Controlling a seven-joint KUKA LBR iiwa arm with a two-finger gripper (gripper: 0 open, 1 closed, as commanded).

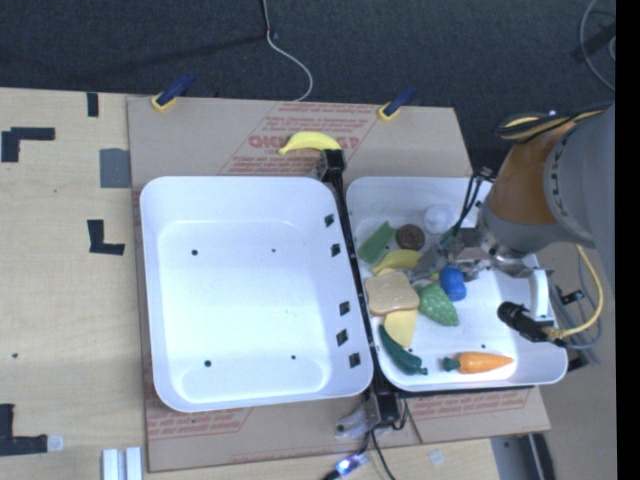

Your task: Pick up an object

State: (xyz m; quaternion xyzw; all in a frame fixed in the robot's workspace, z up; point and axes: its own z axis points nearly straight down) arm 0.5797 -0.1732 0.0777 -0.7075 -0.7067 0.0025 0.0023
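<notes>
While the gripper [447,260] is lowered into the middle of the right bin [545,370], just beside a blue ball [453,285] and a green cone [437,304], whether it is apart or together cannot be told, and nothing is seen held in it. An orange carrot [482,364] with a green top is laid at the near right of that bin, its long axis left to right and its tip pointed right. A tan bread slice [391,292], a yellow piece [399,326] and a brown disc [409,236] are gathered left of the gripper, and a banana [311,143] is placed on the cardboard [200,138] beyond the left bin [160,203].
</notes>
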